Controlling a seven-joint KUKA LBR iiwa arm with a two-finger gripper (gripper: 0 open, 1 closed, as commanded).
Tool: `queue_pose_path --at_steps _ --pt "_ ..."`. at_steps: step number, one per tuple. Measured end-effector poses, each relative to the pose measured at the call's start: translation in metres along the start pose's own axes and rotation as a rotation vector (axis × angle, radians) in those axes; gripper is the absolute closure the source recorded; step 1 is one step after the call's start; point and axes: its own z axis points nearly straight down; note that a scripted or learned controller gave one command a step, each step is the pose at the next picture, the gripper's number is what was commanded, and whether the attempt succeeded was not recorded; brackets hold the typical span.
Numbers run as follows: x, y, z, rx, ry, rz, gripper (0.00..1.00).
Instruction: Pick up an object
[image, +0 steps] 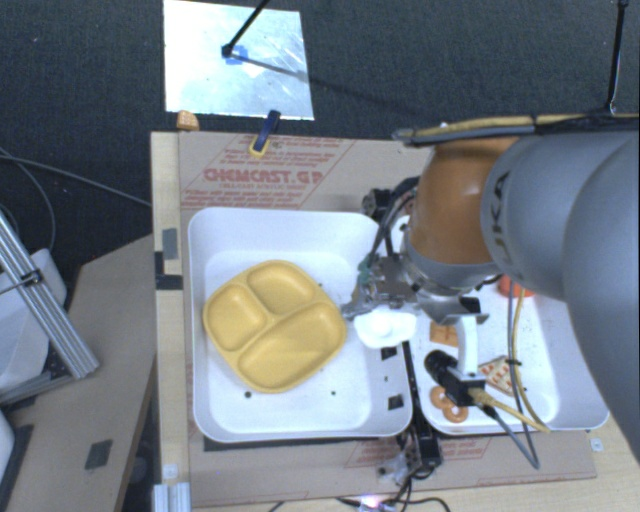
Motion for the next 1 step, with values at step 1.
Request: queue_pose_path --at_steps 1 --pt "0.0373 -0.0199 0.0887 0.012 -0.001 -0.002 1.00"
